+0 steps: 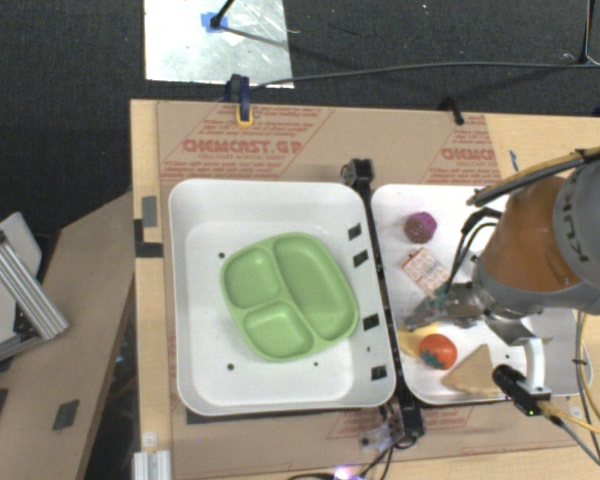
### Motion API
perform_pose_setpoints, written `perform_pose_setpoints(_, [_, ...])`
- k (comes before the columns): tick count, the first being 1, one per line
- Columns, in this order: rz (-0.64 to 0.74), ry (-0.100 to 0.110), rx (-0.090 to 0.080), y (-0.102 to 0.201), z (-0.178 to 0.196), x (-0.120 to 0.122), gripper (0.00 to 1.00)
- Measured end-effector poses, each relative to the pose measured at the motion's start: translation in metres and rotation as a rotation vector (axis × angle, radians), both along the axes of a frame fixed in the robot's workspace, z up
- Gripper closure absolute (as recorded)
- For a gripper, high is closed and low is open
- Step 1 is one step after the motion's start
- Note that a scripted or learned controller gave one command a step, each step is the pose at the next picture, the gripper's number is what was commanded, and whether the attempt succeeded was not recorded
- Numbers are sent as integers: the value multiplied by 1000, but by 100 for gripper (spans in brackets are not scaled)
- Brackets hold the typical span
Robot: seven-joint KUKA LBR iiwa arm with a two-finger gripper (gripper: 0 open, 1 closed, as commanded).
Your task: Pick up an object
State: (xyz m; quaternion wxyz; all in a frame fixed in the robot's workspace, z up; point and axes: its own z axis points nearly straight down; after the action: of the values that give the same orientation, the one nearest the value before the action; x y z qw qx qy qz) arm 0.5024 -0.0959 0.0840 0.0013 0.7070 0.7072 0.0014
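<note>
Several small objects lie in the right bin (390, 218). A purple round one (420, 227) is at the back and a pink-and-white packet (422, 267) lies in the middle. At the front are a yellow piece (412, 342), a red tomato-like ball (438, 351) and a tan wedge (472, 371). My gripper (427, 315) reaches in from the right, low over the bin. It sits just above the yellow piece and the red ball and just in front of the packet. The grey wrist hides part of the bin's right side.
The left bin (200, 218) holds a green three-compartment plate (288, 295). A black divider with clips (372, 268) runs between the bins. Cables (475, 223) loop off the orange-banded wrist over the right bin. A metal frame (15, 278) stands at the far left.
</note>
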Motion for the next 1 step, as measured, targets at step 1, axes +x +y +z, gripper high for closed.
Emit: perform_pose_setpoints(1, [2, -4, 2, 1, 13, 2, 100])
